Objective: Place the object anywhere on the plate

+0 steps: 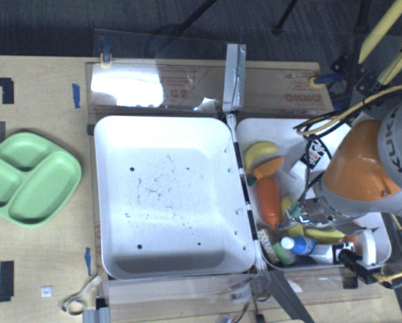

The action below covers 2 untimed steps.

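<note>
**Claw down among the toys in the right bin**

On the counter [39, 73] we see two shallow white bins side by side. The left bin [167, 194] shows a bare floor with faint scribble marks and a few dark dots. The right bin [291, 136] holds a crowded heap: a yellow banana-like piece [260, 152] near its far left corner, an orange carrot-shaped object [269, 200] lying lengthwise just beside the wall between the bins, a second yellow piece [325, 235] further toward the near side, and a white bottle with a blue cap [307, 249] lying on its side by the near wall. A small round green-rimmed item [272, 254] sits in the near left corner; we cannot make out what it is.

The green plate [31, 179], divided into three compartments, rests on the counter well apart from both bins, at the left.

The arm [362, 163] reaches in from the right, and its claw [300, 214] is lowered into the right bin, just beside the carrot-shaped object and above the yellow piece. The wrist and cables cover much of it, so we cannot tell its state or what it touches.

The arm hides the right half of that bin.
</note>
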Tool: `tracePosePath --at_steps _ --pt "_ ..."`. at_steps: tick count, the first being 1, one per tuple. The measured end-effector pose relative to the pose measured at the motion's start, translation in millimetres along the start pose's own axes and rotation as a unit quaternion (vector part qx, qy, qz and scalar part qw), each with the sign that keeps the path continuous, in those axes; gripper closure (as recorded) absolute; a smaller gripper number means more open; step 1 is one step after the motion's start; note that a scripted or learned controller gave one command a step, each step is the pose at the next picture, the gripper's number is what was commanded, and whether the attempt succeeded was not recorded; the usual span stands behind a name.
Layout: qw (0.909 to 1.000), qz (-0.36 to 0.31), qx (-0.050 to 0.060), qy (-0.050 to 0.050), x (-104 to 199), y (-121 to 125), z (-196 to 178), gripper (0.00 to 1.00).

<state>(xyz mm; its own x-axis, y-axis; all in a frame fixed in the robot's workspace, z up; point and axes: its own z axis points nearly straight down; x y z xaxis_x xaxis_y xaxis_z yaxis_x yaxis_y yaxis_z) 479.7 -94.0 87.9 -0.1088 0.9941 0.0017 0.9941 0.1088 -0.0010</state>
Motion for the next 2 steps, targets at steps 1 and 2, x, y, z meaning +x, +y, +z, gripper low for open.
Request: tracePosePath --at_steps 1,2 --pt "0.9994 -0.035 0.000 -0.001 76 82 -95 1.00" --pt "0.9907 -0.136 0.001 0.000 97 15 -97 1.00"
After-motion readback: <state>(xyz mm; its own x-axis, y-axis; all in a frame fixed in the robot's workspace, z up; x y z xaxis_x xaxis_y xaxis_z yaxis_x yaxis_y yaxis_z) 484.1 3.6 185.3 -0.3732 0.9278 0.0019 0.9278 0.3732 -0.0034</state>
